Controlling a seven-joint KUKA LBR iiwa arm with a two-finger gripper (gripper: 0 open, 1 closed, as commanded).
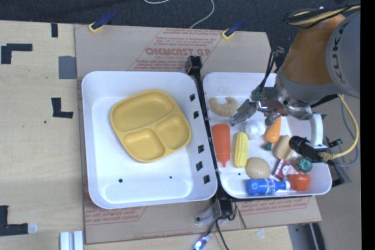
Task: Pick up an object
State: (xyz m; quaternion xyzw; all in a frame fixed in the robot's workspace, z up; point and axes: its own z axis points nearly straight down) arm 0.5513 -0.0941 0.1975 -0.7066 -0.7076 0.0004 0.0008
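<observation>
My gripper [246,111] hangs over the back middle of the right bin [234,80], its fingers open with nothing between them. Just left of it lies a beige croissant-shaped piece [224,106]. A small white object [255,127] sits right below the fingertips, and a small orange piece [272,130] lies under the wrist. Further forward are an orange carrot [221,143], a yellow corn cob [241,149], a tan potato [258,168], a blue bottle [266,186] and a red piece [300,181].
The left bin [96,126] holds a yellow divided plate [150,125]. A black divider [202,126] separates the bins. A beige piece [282,146] and a red-white packet [281,170] crowd the right bin's front right. The arm's orange band [313,58] looms over its right side.
</observation>
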